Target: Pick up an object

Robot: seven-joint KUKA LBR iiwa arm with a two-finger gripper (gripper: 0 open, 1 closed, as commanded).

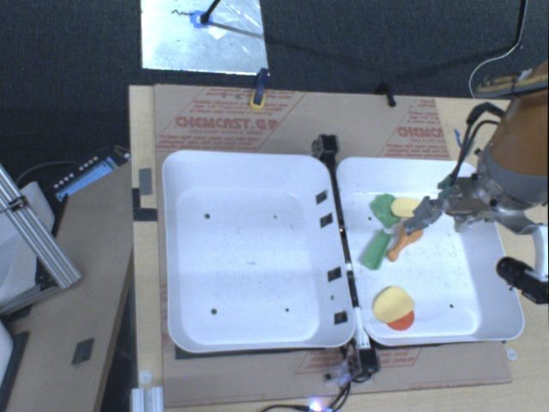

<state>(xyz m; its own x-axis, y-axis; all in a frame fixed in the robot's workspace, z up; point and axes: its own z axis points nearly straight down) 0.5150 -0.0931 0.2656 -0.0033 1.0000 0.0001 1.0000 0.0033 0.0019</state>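
You have two white bins side by side: the left bin [249, 247] and the right bin [480, 316]. Using the right bin as your landmark, count the things inside it: one green piece [377, 245] near its middle-left, one orange piece [400, 243] touching the green one, one pale yellow piece [403, 206] toward its far wall, and one yellow-and-red piece [395, 305] near its front wall, well apart from the others. The gripper [420, 220] hangs just over the cluster of green, orange and yellow pieces; you cannot tell how its fingers stand. Behind the right bin, the brown board [227, 118] reads "CHEMCAST GP" in red. Open floor lies along the right bin's right side and front-right corner.
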